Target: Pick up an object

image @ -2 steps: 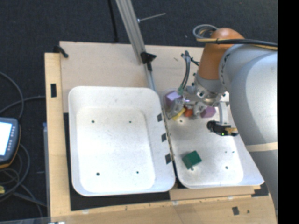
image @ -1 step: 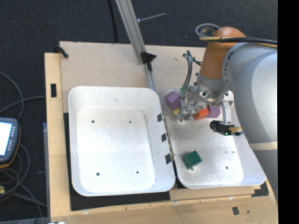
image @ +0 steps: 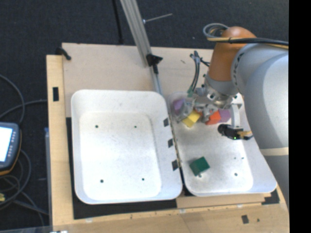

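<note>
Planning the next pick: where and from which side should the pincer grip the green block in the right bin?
Grip the green block across its two opposite flat sides, coming straight down from above: it lies flat, turned askew, alone on the right bin floor, with open room around it.

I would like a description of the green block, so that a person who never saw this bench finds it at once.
Of the two white bins, look at the right bin, the one under the grey arm. The green block lies in its near part, close to the wall shared with the left bin. It is the only green thing and lies alone, apart from the yellow block and the other coloured pieces clustered under the gripper.
</note>
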